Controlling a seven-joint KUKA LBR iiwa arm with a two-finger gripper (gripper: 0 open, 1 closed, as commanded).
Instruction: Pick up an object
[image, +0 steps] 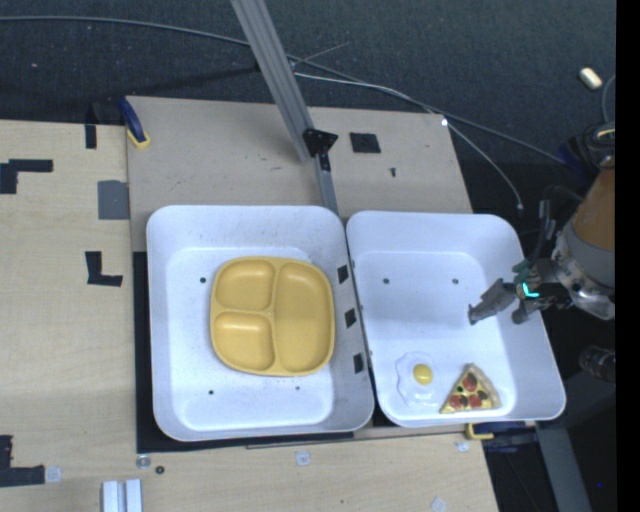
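A grey robot arm with an orange band reaches in from the right edge of the camera view, its wrist held low over the right rim of the right-hand white bin (400, 232). The pincer (505, 303) points leftward over the bin's floor, its two dark fingers spread apart with a visible gap and nothing between them; a small teal light glows just behind them. Below the pincer, at the bin's near edge, lie a toy fried egg (415, 374) and a toy pizza slice (471, 391), side by side and close together but not touching the fingers. The rest of that bin's floor, to the left and behind the pincer, lies open. In the left-hand white bin (165, 300) a yellow divided plate (272, 315) sits flat near the middle, well apart from the arm. The two bins sit side by side on the wooden table (60, 330), with a grey metal bar (280, 70) slanting down from the top toward the gap between them.
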